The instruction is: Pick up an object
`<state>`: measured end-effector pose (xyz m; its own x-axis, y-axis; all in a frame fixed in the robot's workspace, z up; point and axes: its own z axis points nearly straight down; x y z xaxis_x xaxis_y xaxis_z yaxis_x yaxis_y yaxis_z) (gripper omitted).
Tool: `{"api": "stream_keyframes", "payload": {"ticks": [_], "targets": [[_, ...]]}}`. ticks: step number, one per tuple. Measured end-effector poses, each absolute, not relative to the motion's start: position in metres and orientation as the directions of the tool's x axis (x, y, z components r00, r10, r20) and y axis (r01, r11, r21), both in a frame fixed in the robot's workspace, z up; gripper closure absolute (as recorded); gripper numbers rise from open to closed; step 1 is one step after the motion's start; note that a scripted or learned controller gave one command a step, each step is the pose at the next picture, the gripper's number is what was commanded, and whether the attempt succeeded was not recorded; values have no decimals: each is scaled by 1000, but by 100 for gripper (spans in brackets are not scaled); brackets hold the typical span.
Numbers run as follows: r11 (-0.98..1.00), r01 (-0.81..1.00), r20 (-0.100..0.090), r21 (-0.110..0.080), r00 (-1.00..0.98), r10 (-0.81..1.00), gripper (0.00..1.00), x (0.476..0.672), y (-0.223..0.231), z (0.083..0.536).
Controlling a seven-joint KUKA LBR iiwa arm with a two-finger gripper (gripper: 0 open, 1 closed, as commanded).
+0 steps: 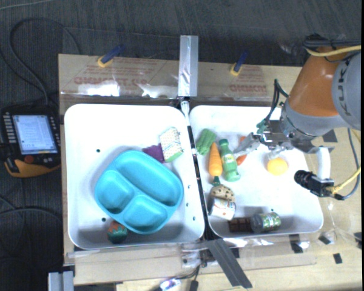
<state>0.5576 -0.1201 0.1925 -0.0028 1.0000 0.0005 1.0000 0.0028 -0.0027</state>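
A black and orange control pendant (25,139) lies on the floor at far left. The left bin (79,162) holds a blue divided tray (139,190), with a purple piece (153,153) and a striped packet (170,143) at its far edge and a small red-green object (116,231) near its front. In the right bin (303,217) lie a green vegetable (204,140), a carrot (215,158), a green bottle (229,163), a spotted toy (222,199) and a dark can (264,222). The gripper (252,143) hangs over this bin; I cannot tell how far it is spread. A yellow ball (277,165) sits just right of it.

A robotics lab: taped bench (133,77), control pendant (27,139) and loose cables on grey carpet (60,17).
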Motion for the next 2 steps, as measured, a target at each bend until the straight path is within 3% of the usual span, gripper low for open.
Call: {"api": "stream_keyframes", "payload": {"ticks": [1,2], "targets": [[56,998,-4,11,-56,998,0,598,-128,90],[56,998,-3,18,-56,998,100,600,-128,103]]}}
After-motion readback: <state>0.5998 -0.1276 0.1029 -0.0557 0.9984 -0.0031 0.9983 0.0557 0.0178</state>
